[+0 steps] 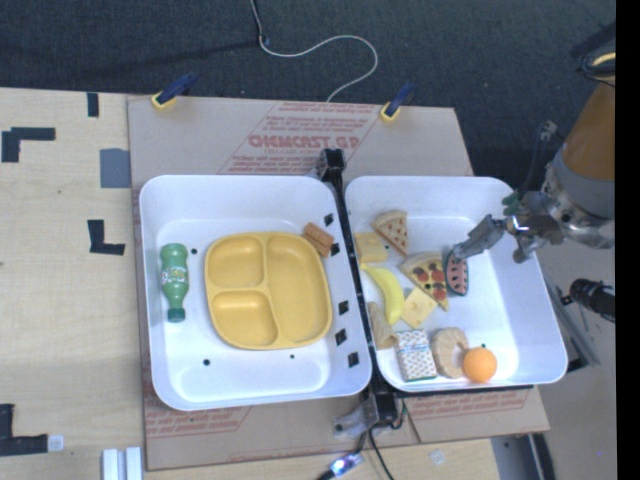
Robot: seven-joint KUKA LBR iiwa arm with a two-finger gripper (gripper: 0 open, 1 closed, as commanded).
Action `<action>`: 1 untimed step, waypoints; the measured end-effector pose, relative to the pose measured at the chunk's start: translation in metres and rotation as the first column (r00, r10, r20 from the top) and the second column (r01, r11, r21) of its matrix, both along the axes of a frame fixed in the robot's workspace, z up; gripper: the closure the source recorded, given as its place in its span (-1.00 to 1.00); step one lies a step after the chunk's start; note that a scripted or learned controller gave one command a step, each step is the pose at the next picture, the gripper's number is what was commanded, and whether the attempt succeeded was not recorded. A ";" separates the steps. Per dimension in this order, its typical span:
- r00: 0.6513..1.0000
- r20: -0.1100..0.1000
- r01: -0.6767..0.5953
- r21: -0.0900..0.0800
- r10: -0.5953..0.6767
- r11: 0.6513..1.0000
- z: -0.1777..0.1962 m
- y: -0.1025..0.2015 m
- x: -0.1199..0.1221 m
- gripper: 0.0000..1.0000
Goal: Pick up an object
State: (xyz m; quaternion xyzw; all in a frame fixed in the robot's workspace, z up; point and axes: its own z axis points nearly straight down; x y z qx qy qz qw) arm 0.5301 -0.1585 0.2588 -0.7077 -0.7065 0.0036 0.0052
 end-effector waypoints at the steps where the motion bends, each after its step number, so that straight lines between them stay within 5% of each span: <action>1: 1.000 0.011 -0.003 -0.002 0.003 1.000 0.006 0.000 0.002 -1.00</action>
